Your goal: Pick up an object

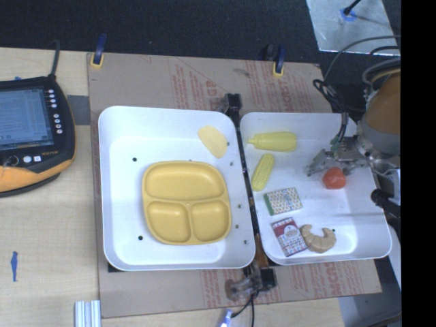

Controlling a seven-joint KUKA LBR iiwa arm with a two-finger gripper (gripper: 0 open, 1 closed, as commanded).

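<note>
A red tomato [334,178] lies in the right bin [364,247] near its right wall, just beneath the gripper [332,161], whose open fingers splay above it without clasping it.

The arm [383,111] is showing a grey body with 1 orange band, ending in a metallic grey gripper [332,161].

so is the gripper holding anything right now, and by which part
Cannot be told. The gripper sits right above the red tomato in the right bin, but no object shows between its fingers.
</note>
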